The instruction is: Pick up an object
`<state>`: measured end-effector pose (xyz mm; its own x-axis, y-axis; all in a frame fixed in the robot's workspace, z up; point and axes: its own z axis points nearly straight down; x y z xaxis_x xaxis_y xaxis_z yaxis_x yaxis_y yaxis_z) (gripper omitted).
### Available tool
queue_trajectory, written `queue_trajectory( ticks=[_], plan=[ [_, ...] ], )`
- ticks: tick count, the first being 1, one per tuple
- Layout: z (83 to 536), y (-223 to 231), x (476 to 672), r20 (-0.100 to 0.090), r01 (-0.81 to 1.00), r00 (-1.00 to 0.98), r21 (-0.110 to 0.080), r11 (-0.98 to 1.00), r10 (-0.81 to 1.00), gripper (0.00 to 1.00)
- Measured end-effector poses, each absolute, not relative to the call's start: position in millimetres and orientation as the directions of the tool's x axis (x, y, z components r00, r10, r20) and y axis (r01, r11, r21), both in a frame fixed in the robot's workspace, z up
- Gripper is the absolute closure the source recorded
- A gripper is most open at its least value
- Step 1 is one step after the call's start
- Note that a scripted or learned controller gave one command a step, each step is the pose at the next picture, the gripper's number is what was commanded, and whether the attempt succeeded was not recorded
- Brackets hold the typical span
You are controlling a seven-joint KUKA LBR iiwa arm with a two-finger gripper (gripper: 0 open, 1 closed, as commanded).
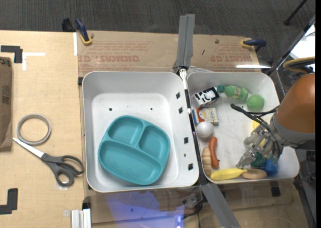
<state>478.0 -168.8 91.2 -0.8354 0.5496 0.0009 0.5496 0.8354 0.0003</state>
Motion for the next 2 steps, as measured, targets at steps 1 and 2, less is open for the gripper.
queue_trajectory(
  ticks=[1, 2],
  plan=[
    [92, -95, 478.4, -0.002, 0.551, -0.835, 0.001, 0.835, 0.551, 0.0],
    [92, -115, 542.1, -0.002, 0.665, -0.747, 0.0, 0.747, 0.665, 0.0]
  ],
)
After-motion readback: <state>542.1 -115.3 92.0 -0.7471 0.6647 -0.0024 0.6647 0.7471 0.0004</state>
